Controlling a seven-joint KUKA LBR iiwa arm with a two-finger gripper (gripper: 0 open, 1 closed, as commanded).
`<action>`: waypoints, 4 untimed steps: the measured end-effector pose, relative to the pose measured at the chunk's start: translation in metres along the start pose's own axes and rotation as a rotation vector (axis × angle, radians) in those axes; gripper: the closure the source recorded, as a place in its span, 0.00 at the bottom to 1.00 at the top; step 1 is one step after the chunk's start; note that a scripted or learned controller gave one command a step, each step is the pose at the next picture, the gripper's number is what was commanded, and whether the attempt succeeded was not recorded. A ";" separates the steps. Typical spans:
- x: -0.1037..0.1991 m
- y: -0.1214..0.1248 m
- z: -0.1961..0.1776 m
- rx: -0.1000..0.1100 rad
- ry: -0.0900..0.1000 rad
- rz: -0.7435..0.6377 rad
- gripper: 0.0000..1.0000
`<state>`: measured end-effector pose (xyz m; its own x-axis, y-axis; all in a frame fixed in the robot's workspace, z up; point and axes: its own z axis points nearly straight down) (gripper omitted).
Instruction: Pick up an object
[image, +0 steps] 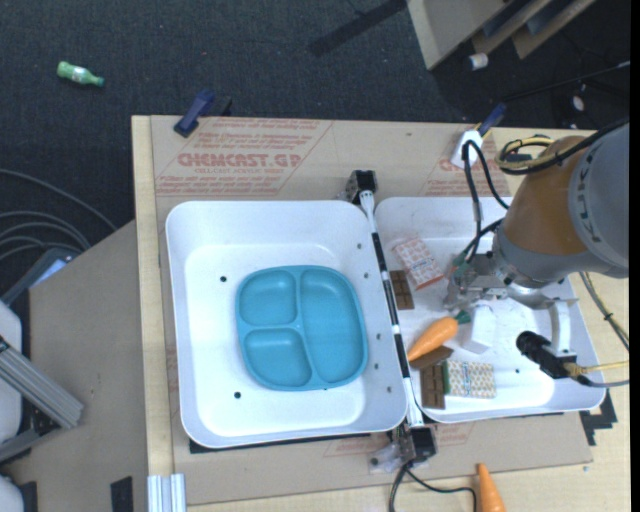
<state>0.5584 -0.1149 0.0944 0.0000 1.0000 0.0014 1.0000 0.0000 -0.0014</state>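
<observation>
Dark carpet frames a cardboard-topped bench (300, 150) with two white bins, and the arm (560, 215) is down in the right bin (430, 215).

Gripper (468, 290) sits low over the middle of that bin, and whether it is spread or closed, or has hold of anything, cannot be told from this angle. Just beside it, toward the divider, lies an orange carrot (432, 338), tilted. Near that, a patterned packet (470, 378) rests by the front wall, with a brown bar (433, 384) next to it. Another packet (416, 262) lies further back. Over in the left bin (200, 240), a blue sectioned plate (300, 328) sits in the middle.
</observation>
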 end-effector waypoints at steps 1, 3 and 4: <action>0.000 0.000 0.000 0.000 0.000 0.000 0.00; 0.018 -0.035 0.010 -0.001 -0.001 0.001 0.00; 0.018 -0.039 0.010 0.001 0.000 0.000 0.00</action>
<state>0.5191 -0.0970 0.0844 0.0004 1.0000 0.0016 1.0000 -0.0004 -0.0027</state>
